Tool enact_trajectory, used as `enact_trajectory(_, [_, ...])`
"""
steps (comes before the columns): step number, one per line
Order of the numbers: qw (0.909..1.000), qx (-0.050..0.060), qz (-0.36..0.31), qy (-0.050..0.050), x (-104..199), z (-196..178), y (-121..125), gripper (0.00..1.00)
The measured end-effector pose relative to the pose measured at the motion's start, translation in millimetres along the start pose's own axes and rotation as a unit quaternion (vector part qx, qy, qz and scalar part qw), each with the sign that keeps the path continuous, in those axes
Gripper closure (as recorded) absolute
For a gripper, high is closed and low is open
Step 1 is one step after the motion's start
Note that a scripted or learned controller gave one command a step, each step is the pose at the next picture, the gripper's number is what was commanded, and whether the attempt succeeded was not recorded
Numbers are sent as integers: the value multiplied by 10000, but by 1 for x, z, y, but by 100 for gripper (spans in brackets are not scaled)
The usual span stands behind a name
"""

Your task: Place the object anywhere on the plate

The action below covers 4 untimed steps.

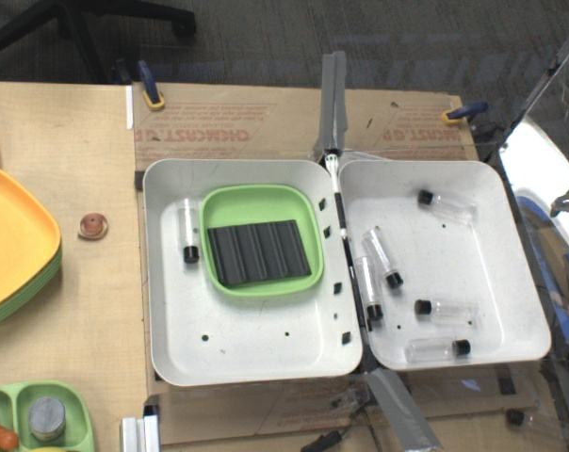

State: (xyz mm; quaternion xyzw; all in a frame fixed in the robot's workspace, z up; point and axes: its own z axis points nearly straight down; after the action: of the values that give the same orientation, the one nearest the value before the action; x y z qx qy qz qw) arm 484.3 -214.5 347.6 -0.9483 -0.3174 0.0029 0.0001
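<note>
The things to move are small clear tubes with black caps. They look light, hard and smooth, so one could roll or slip. I think the best place to pinch a tube is across its middle.

There are six tubes. One tube (188, 226) lies in the left bin (256, 332), just beside the left edge of the green plate (261, 194), left of the middle of the frame. Five tubes (381, 255) lie spread about in the right bin (482, 252). There is one plate and there are two bins.
</note>
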Motion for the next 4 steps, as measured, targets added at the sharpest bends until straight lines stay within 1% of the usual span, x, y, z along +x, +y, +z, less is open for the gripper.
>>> enact_trajectory(1, [9986, 7, 538, 1, -8, 51, -1, 0])
enact_trajectory(2, [9914, 4, 1307, 0, -10, 33, 2, 0])
enact_trajectory(3, [9807, 5, 1954, -2, -10, 13, 2, 0])
enact_trajectory(4, [9758, 8, 2189, 2, -10, 34, 2, 0])
